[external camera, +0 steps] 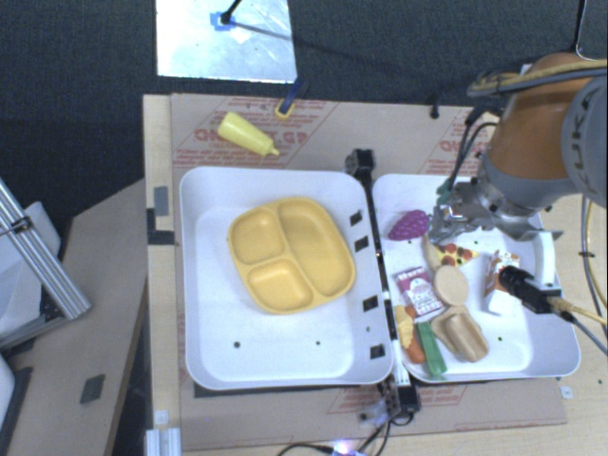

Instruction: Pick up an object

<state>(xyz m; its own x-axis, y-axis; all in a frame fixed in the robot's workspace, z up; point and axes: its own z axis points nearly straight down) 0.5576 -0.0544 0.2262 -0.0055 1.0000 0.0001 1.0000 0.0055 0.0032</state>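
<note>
The arm reached in from the right, its grey and orange wrist hanging over the upper part of the right bin [560, 350]. The gripper [446, 224] sat low among the toy food there, just right of a purple bunch of grapes [409, 223] and directly above a small pizza slice [454, 254] with red dots on a yellow face. Whether the claw was released or clenched could not be told, and nothing could be seen between it.

Below the slice lay a pale oval bread-like piece [451, 284], a tan bread loaf [463, 333], a maroon and white packet [417, 290], a green stick [432, 351] and an orange carrot-like piece [415, 348], crowded together. A white carton [498, 281] stood further right.

The left bin [204, 283] held a yellow divided plate [290, 253] with three compartments. A yellow squeeze bottle [245, 133] lay on the cardboard behind the bins.
</note>
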